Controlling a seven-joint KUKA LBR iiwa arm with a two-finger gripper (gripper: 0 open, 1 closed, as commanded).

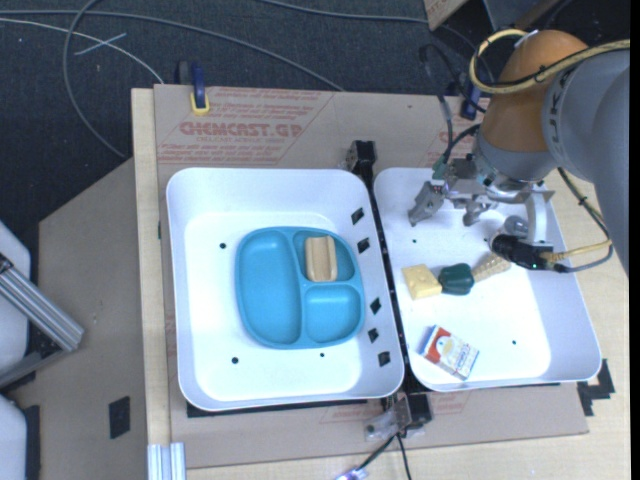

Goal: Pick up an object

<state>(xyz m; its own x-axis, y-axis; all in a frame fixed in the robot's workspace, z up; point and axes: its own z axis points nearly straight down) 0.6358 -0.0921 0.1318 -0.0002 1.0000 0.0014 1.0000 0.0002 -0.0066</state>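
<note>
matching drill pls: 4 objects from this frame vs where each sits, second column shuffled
Things:
1. blue divided plate
2. tan block
3. yellow sponge
4. small printed box

Places:
A. near front edge of right bin
B. in upper right compartment of the plate
C. middle of left bin
D. right bin, touching the dark green brush head

Pairs: 1-C, 2-B, 3-D, 4-A

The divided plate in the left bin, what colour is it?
Light blue plate, seen in the camera view.
</note>
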